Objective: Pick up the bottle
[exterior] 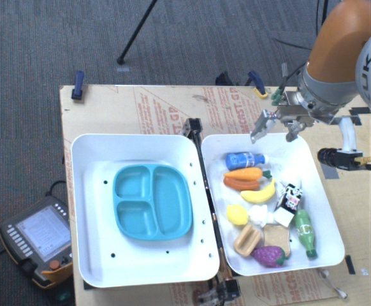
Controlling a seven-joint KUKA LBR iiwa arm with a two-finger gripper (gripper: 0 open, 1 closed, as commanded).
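Grey carpet surrounds the table [128, 107], a plywood top printed with red lettering, and on it we see two shallow white bins side by side. In the left bin [90, 171] lies a turquoise divided plate [152, 201], with three compartments, roughly at the middle of the bin floor.

Over in the right bin [322, 199] we find a cluster of toy foods. A blue can [244, 160] lies on its side near the far edge, with a carrot [243, 178] just beside it and a banana [259, 194] touching the carrot's near side. A lemon [237, 214] sits toward the bin's left wall, a bread roll [247, 240] lies nearer to us, and a bunch of purple grapes [268, 255] rests close to the near rim. A small black-and-white carton [290, 198] sits right of the banana.

We spot the bottle [304, 231] (green, with a white label) lying on the bin floor by the right wall, its neck pointing toward the near rim.

Our arm reaches in from the right, and the end effector [276, 128] hangs above the far rim of the right bin, well apart from the bottle. Its two fingers [260, 127] stand spread wide, with nothing between them.

A teach pendant [37, 238] lies on the carpet at lower left.
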